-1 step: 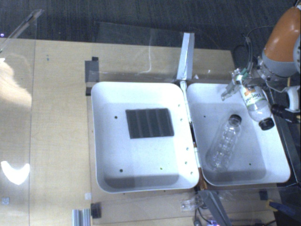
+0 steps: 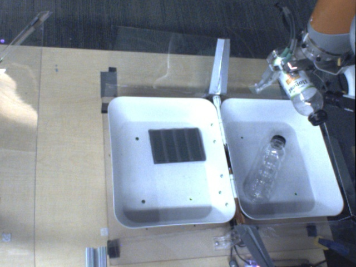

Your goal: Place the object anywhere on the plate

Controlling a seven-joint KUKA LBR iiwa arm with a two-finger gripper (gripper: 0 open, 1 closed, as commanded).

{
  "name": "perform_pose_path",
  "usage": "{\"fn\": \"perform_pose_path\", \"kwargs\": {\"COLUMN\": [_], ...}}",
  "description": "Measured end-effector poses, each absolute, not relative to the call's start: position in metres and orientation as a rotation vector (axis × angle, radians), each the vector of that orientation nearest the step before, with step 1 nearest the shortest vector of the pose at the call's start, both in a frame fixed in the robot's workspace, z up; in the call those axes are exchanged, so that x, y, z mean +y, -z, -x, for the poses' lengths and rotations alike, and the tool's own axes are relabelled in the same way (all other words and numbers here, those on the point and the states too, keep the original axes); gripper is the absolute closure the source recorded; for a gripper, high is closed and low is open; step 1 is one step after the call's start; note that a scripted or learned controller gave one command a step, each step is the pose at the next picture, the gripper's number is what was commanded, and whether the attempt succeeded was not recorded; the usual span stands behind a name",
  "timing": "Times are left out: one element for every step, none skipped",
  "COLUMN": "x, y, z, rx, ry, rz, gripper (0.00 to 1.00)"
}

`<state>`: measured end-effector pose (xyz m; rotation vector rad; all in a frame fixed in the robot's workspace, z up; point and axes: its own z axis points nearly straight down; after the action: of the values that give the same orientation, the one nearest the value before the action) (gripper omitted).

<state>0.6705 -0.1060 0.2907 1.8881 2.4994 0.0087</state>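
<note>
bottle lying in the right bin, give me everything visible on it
The bottle is a clear, ribbed plastic one with a dark cap, seemingly empty. It lies on its side on the floor of the right bin, slanted, cap toward the far right and base toward the near left. It rests apart from the bin walls; only the bin floor touches it. The gripper is up past the bin's far right corner, well clear of it.

I can read almost nothing here. The small bottle (image 2: pixel 300 90) up by my tool (image 2: pixel 289 74) wears a white label with dark print and a touch of orange, but the letters are too small and blurred to make out. The clear bottle (image 2: pixel 266 168) lying in the right bin (image 2: pixel 328 199) shows no readable label or print.
</note>
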Motion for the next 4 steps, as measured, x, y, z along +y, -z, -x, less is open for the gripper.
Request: {"fn": "perform_pose_path", "kwargs": {"x": [-0.105, -0.104, -0.151, -0.105], "y": [-0.302, -0.313, -0.310, -0.183], "z": [-0.672, -0.673, -0.670, -0.670], "rx": [2.500, 2.500, 2.536, 2.775], "ry": [-0.012, -0.016, -0.006, -0.004], "rz": [-1.878, -1.867, -1.840, -1.465], "gripper": [1.00, 1.00, 1.00, 1.00]}}
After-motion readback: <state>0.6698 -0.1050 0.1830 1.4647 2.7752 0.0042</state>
